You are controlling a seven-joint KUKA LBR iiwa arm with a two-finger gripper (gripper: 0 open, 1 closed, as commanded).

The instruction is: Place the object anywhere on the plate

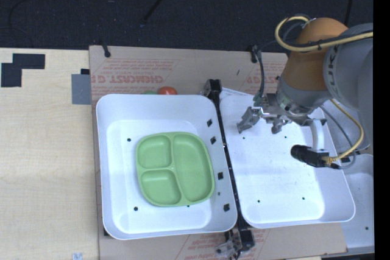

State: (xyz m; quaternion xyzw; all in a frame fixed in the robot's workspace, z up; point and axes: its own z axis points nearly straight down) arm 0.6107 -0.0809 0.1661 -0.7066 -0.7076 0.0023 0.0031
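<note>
Currently: hand [263, 119] hovers over right bin's [286, 204] upper left, fingers spread, gripping nothing | object: cannot tell; small red-orange thing [166, 91] sits behind left bin [116, 192] | green plate [175, 168] lies centred in left bin, bare, likely ready for drop

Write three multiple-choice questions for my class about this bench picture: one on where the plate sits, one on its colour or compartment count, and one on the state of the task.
1. Where is the plate?
A. In the left bin
B. In the right bin
C. On the cardboard outside the bins

2. How many compartments does the plate have?
A. Two
B. Three
C. Five

3. What lies on the plate?
A. A red ball
B. A black tool
C. Nothing yet

Answers:
1. A, the green plate rests on the floor of the left bin.
2. B, ridges split it into two smaller sections and one long one.
3. C, all sections show bare green, and the gripper is over the right bin.
</note>
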